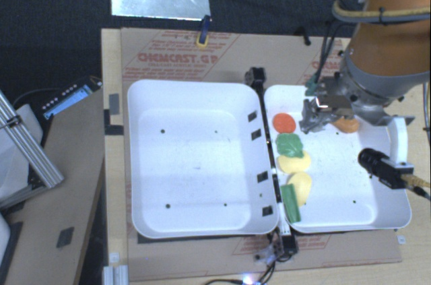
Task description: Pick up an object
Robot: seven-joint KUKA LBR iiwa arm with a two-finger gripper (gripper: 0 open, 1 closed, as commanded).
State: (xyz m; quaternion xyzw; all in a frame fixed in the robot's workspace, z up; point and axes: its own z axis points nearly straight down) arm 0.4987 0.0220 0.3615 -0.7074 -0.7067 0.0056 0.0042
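Orange piece [348, 124] lies just beside the gripper [311, 120], on the side toward the arm [390, 21], partly tucked under the wrist. The gripper hangs low over the right bin [343, 196], near its far wall. Whether it is apart or together cannot be told from this angle, and nothing is seen held in it.

Red disc [284, 122] lies near the gripper on the opposite side, toward the divider between the bins, and apart from it. Further from the gripper, a row runs along that divider toward the camera: a green lump [289, 144] touching a yellow lump [295, 163], then a second yellow lump [302, 186] with a green stick [291, 203] against it. Left bin [195, 162] lies well apart, beyond the divider, on the cardboard-covered worktop [175, 58].

Assessment: the step in hand appears to be settling on a target; no pick is made yet. The red disc is the soundest choice, since it lies alone with bare floor around it. Recommended: centre the gripper squarely over it, descend straight to the bin floor, and close only once the gripper straddles the disc. The crowded row invites a double catch or a nudge. The orange piece sits awkwardly under the wrist.
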